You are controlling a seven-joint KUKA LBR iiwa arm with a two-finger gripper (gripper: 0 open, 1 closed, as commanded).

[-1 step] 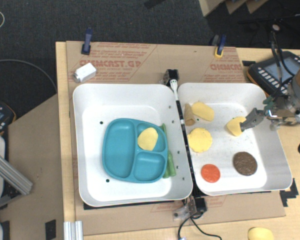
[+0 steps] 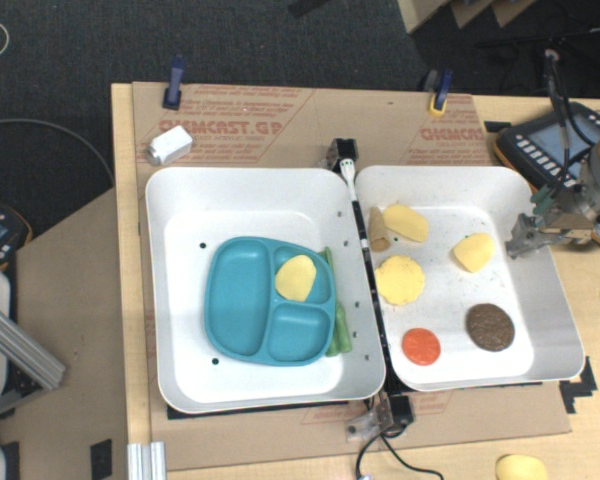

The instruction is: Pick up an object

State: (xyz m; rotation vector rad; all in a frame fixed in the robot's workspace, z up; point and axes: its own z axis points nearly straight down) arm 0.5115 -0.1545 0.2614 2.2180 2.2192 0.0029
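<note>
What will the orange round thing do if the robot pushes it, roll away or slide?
The orange round thing looks flat like a coin and lies on its face, so it would probably slide, not roll. It sits low on the right bin, so pinching it may be tricky.

Yellow piece in tray: I am seeing it lying flat in the upper right compartment of the blue tray.
Right bin items: lying well apart are a yellow wedge, yellow chunk, yellow disc, orange-red disc, and brown disc.
</note>
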